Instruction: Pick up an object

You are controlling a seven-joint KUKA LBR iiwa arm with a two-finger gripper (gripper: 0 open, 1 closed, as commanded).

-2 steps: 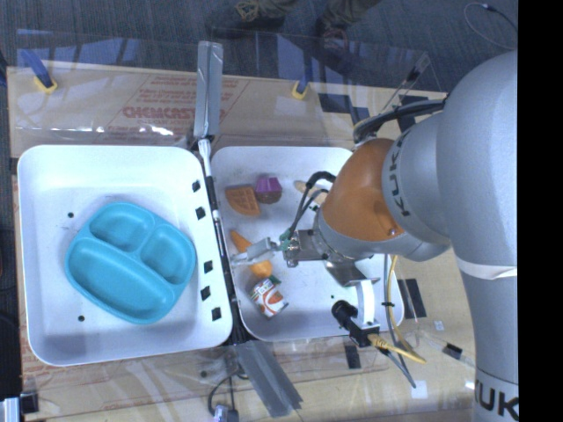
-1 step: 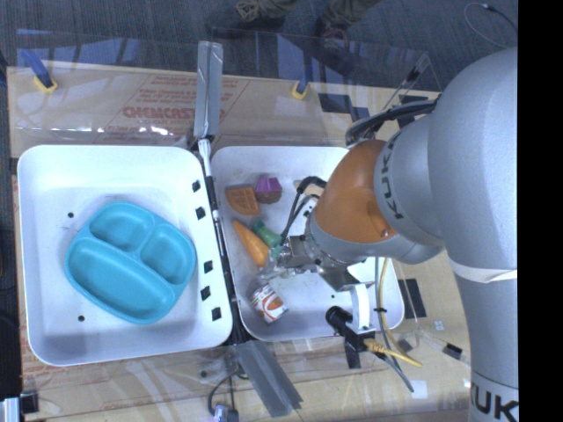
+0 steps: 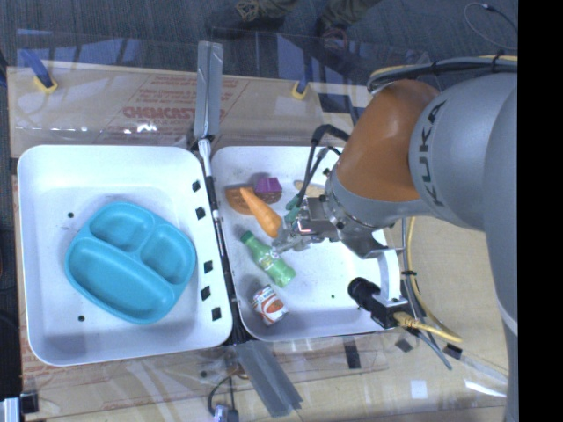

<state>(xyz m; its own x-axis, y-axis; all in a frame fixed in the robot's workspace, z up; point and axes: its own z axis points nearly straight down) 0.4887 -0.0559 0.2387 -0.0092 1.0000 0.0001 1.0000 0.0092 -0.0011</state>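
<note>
Jaws (image 3: pixel 290 236) hang low in the right bin (image 3: pixel 352 323), just at 3 o'clock of the carrot (image 3: pixel 262 211); their opening cannot be told.

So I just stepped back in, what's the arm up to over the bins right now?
The KUKA arm is reaching in over the right bin, with its gripper low among the small items there, right by the green bottle and the orange carrot. A purple piece and a small red and white can also lie in that bin. Nothing looks lifted yet. The left bin holds a blue divided plate, untouched.
</note>
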